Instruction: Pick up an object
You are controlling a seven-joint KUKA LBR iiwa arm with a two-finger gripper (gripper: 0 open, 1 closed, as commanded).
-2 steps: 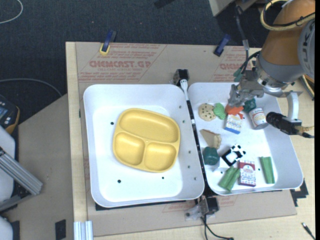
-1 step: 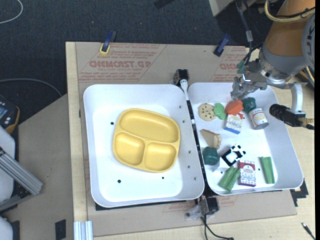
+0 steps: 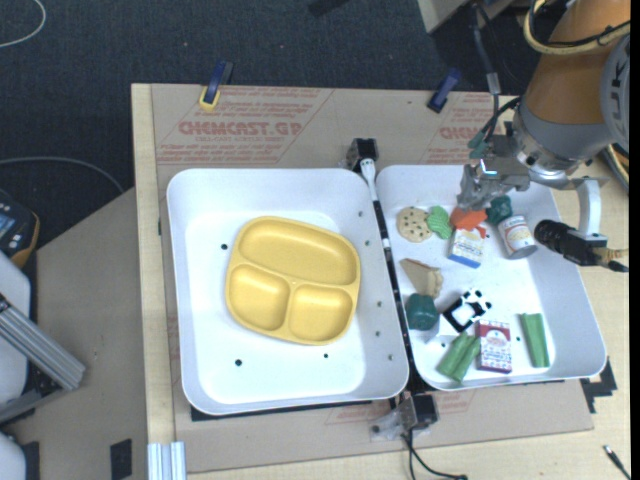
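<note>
Red carton [image 3: 496, 348] print illegible; bench board [image 3: 240, 128] reads "CHEMCAST"; end effector [image 3: 487, 196] state unclear.

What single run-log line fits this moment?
hand: low in right bin, over orange toy | yellow plate: left bin | nothing lifted

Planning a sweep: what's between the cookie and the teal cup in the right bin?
In the camera view, a tan wedge-shaped piece lies between the cookie and teal cup.
</note>
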